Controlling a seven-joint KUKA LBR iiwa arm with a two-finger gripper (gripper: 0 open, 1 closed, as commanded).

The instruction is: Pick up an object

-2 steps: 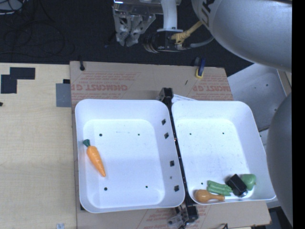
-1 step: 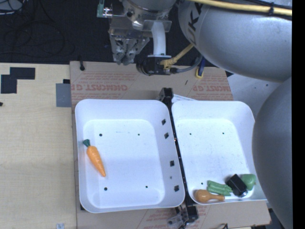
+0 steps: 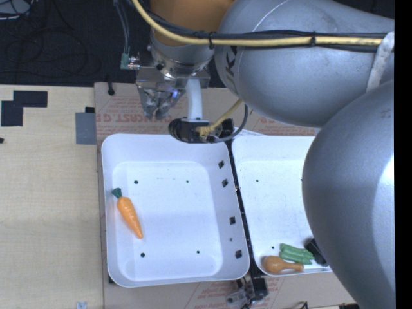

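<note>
Camera view, looking down on the table at a slant.

- Table (image 3: 45, 192): pale wood, with a sheet of cardboard (image 3: 129, 118) bearing red print under both bins. Dark flat patches sit on the wood toward the table's far left corner.
- Left bin (image 3: 174, 227): white and shallow. One carrot (image 3: 129, 216) lies on its floor, just beside the bin's left wall and about midway along it. The green stub end points to the far edge and the tip to the near edge, slightly angled inward. It is alone in this bin.
- Right bin (image 3: 273, 198): white, touching the left bin along a dark seam. Three items are bunched at its near edge:
  - A green pod-like piece (image 3: 296, 253).
  - A tan gourd-shaped piece (image 3: 281, 264), touching or just beside the green one and closer to the rim.
  - A black thing (image 3: 315, 248), partly hidden behind the arm; I can't make out what it is.
- Arm (image 3: 309, 56): grey and very large in the picture. It covers the right side of the right bin, and its orange band (image 3: 187, 5) is up near the far edge.
- Gripper (image 3: 158, 110): pointing down over the cardboard, just beyond the far edge of the left bin and outside its rim. It is well apart from the carrot and from the cluster in the right bin. Whether it is set wide or narrow I cannot tell from here; the tip is small and shadowed.
</note>
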